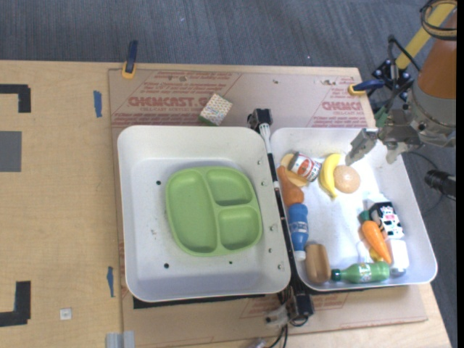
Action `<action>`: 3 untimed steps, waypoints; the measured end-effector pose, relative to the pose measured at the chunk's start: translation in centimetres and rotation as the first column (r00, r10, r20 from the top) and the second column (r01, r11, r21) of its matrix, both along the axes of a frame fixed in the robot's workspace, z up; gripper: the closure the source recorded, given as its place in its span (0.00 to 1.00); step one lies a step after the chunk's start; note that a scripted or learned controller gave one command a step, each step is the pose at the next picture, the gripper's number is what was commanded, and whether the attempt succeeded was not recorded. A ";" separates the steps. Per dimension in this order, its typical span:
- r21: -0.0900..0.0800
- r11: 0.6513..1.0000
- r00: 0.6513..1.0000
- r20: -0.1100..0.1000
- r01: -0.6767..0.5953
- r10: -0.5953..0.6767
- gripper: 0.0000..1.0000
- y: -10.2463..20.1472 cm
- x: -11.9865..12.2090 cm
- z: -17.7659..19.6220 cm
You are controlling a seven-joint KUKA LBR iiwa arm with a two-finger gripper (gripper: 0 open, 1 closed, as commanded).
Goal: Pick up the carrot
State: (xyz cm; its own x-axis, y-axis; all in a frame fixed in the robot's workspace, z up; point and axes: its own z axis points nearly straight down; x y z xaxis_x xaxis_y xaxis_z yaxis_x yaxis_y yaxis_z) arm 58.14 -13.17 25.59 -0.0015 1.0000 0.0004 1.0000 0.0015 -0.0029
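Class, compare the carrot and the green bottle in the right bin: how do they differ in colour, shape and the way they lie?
The carrot is orange and tapers; the green bottle is green with a narrow neck. The carrot lies along the bin's length, while the green bottle lies crosswise by the near wall. Both lie flat in the right bin, close together.

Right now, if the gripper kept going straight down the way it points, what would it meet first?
Probably bare floor of the right bin, near the peach-coloured ball. The gripper hangs well short of the carrot, though height is unclear.
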 end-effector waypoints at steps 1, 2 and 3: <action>0.000 0.999 0.999 -0.004 -0.041 0.041 0.00 -3.1 -5.8 -7.6; -0.007 0.999 0.999 0.016 -0.034 0.034 0.00 -5.5 -7.1 -13.2; -0.010 0.962 0.962 0.017 -0.272 0.273 0.00 -4.8 -9.6 -16.4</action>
State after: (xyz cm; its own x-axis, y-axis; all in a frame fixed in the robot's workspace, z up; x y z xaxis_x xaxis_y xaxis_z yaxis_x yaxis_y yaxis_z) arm 48.50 -17.98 9.15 -0.2739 0.9617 -0.0092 0.9616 0.2740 0.0142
